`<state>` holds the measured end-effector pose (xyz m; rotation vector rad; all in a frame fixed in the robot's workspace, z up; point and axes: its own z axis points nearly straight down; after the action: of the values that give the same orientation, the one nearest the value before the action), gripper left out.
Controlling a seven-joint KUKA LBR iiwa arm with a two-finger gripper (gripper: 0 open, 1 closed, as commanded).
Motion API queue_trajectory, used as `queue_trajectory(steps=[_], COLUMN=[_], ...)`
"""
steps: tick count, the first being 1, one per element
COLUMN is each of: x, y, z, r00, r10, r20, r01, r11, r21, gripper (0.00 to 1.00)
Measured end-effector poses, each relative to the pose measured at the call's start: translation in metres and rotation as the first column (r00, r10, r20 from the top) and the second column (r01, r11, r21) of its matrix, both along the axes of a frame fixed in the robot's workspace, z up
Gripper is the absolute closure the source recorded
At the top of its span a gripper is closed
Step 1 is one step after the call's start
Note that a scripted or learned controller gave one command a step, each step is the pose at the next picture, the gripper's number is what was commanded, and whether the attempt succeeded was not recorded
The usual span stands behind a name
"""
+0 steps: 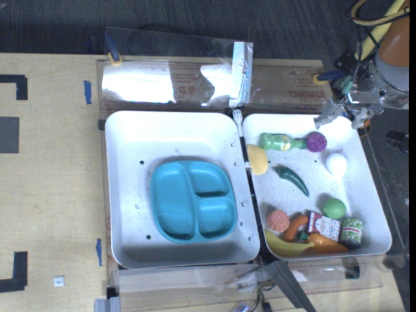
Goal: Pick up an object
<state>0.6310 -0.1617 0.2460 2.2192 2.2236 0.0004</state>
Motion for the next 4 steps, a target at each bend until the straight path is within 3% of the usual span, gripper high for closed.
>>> queue_trajectory(steps=[1, 2, 3, 4], x=[0.029, 0.038, 0.03, 0.034], y=[0.0, -0.028, -0.031, -0.03], z=[-0.08, -0.141, -0.159, -0.145], r00=[0.997, 0.966, 0.89, 0.889], r10=[0.08, 0.26, 0.456, 0.457], r20=[-0.006, 0.01, -0.006, 0.009], r01=[-0.08, -0.26, -0.456, -0.457], r11=[0.997, 0.966, 0.89, 0.889], r21=[0.002, -0.006, 0.005, -0.008], gripper=[0.0, 0.0, 0.0, 1.0])
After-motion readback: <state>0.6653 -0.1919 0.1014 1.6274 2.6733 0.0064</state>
